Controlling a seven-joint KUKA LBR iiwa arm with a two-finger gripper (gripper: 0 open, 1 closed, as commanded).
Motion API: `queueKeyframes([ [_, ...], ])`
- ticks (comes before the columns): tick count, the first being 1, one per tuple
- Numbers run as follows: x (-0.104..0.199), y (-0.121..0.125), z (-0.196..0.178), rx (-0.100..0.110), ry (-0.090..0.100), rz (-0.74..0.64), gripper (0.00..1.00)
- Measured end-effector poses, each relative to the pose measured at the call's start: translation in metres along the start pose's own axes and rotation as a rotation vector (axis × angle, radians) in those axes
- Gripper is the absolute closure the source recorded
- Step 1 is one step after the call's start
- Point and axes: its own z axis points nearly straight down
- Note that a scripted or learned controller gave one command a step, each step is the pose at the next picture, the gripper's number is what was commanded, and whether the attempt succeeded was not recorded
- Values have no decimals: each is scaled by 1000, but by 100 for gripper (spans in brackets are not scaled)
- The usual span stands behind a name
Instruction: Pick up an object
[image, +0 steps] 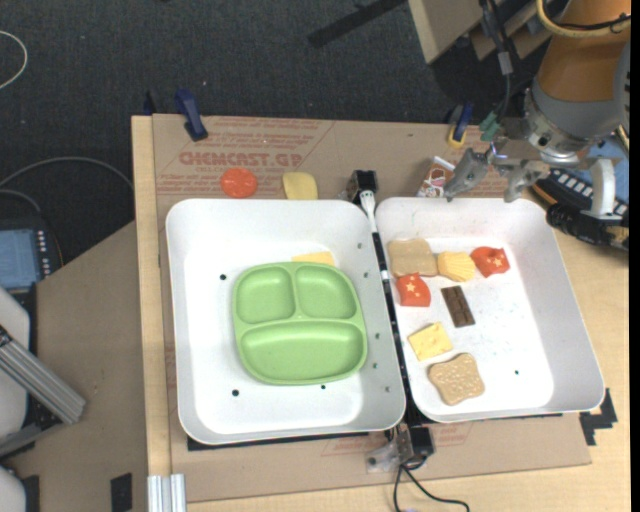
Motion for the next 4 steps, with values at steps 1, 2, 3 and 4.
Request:
queueKeyframes([
  [1,-51,-92,160,21,3,9,0],
  [2,-20,-81,181,-2,0,0,0],
  [3,-20,-81,171,-4,0,2,100],
  [4,23,-108,60,-12,0,-4,100],
])
